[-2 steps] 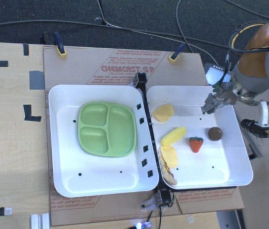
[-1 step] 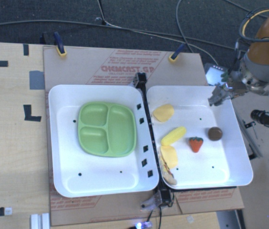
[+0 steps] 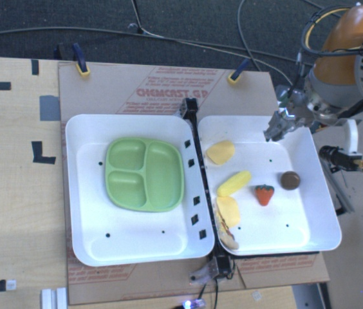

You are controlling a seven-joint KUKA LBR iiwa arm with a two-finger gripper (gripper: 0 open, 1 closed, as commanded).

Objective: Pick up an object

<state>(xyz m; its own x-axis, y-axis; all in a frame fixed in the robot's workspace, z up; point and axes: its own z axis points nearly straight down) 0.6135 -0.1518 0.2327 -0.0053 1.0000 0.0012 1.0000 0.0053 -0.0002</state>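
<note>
The right bin [image 3: 310, 234] holds a pale yellow lump [image 3: 221, 152] near its back left, a yellow banana-like piece [image 3: 233, 183] in the middle, a red strawberry [image 3: 264, 194], a small brown ball [image 3: 289, 180], and a yellow and brown piece [image 3: 227, 217] by its left wall. My gripper [image 3: 275, 131] hangs over the back right corner of this bin, above and behind the brown ball, with nothing visible in it.
The left bin [image 3: 82, 237] carries a green divided plate [image 3: 145, 174]. A black divider strip [image 3: 195, 172] runs between the bins. Cables [image 3: 168, 37] cross the dark floor behind the bench, and two clamps [image 3: 80, 63] hold the cardboard sheet.
</note>
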